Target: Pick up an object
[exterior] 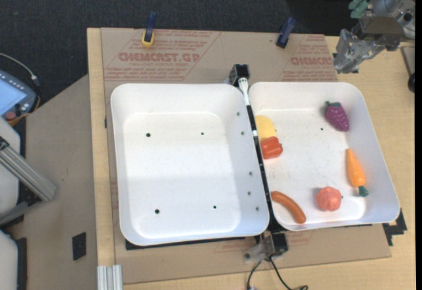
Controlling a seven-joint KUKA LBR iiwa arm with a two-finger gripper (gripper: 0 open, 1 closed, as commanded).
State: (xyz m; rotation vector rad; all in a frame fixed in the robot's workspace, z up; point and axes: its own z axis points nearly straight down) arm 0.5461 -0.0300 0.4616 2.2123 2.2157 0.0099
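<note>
The right bin (pixel 310 94) holds several toy foods. A purple grape bunch (pixel 337 116) lies at its far right. An orange carrot (pixel 355 171) rests along the right wall. A pink-red round fruit (pixel 329 198) sits near the front. An orange-red sausage (pixel 289 206) lies at the front left. A yellow piece (pixel 265 126) and a red pepper (pixel 271 147) sit against the divider. My gripper (pixel 349 58) hangs above the bench beyond the bin's far right corner, apart from every object, with nothing visible in it.
The left bin (pixel 178 163) is bare white with small dark holes. Blue and yellow clamps (pixel 149 30) and a second blue clamp (pixel 286 31) hold the cardboard at the far edge. A black bracket (pixel 239 74) sits between the bins.
</note>
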